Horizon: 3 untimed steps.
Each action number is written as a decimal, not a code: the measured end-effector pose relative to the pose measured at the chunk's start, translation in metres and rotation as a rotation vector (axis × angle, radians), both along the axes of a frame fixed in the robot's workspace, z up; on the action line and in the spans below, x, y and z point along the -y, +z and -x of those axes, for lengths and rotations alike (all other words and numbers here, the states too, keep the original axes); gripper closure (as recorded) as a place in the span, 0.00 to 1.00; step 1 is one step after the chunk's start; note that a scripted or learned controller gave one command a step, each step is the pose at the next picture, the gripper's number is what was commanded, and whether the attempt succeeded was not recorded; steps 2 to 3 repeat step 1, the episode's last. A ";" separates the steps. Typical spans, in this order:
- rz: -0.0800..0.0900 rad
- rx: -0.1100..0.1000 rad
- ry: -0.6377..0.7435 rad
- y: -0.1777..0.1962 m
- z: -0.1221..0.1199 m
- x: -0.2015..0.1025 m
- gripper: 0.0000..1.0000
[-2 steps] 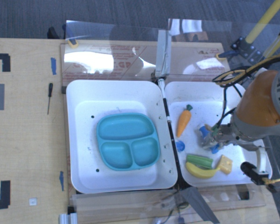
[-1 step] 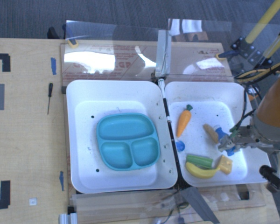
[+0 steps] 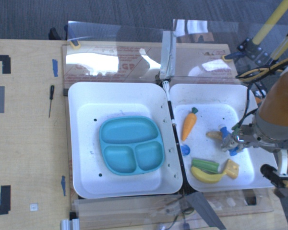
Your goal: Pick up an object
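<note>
**Gripper low in the right bin, its grasp unclear**

The gripper (image 3: pixel 229 144) sits in the right bin (image 3: pixel 240 97), among small blue and tan pieces too blurred to name. Whether it grasps anything cannot be told. The arm (image 3: pixel 278 114) is cut off at the right. A carrot (image 3: pixel 189 123), banana (image 3: pixel 205 175) and green piece (image 3: pixel 205 165) lie nearby. The left bin (image 3: pixel 81 104) holds a tray (image 3: pixel 131 144).

Bright even overhead light; glare on clear panels (image 3: pixel 116 56), soft shadows, slightly blurry
</note>
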<state>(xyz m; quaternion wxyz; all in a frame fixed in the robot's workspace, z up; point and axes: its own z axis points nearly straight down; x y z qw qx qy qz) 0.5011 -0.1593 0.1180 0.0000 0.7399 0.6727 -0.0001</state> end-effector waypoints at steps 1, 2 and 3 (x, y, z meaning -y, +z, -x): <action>-0.003 0.008 0.000 0.081 -0.033 -0.082 1.00; -0.003 0.008 0.000 0.081 -0.033 -0.082 1.00; -0.003 0.008 0.000 0.081 -0.033 -0.082 1.00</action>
